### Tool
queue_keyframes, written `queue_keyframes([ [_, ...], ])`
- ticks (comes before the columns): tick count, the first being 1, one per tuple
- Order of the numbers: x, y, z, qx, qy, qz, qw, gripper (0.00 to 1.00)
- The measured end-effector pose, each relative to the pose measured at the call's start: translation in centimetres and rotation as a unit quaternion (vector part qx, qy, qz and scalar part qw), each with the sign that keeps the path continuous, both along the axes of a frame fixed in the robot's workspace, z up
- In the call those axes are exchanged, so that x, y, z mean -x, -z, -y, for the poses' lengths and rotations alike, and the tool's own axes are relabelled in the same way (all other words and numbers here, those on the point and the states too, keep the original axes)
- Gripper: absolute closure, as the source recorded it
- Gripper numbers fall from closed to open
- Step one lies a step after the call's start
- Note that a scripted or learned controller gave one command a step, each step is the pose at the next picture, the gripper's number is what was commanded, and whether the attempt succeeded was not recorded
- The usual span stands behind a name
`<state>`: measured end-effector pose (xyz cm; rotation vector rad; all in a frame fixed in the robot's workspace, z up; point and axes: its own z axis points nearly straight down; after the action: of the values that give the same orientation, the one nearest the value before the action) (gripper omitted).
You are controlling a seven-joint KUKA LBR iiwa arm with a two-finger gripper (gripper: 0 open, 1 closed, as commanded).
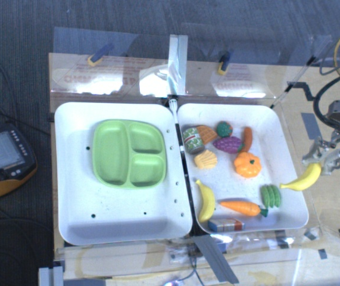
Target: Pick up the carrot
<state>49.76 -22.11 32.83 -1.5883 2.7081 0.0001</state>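
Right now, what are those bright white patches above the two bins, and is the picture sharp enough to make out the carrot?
In the camera view, the white patches are glare, likely overhead light bouncing off clear plastic sheeting behind the bins. The right bin is evenly lit, with soft shadows. The carrot is slightly soft but easy to make out, orange with a green end.

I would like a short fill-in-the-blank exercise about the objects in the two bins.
1. The green divided plate lies in the ____ bin.
2. The carrot lies just right of a ____ in the right bin.
3. The second banana rests on that bin's ____ rim.
4. The pumpkin is ____ in colour.

Missing words: left; banana; right; orange
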Motion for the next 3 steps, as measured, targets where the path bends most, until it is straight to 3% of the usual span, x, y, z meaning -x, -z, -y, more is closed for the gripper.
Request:
queue_keyframes([
  [1, 1.2, -0.6, 0.1, 0.0000, -0.042, 0.000, 0.9991, 1.00],
  [2, 1.2, 0.0, 0.1, -0.0006, -0.129, 0.000, 0.9916, 1.00],
  [3, 1.2, 0.5, -0.1, -0.0001, -0.208, 0.000, 0.9781, 1.00],
])
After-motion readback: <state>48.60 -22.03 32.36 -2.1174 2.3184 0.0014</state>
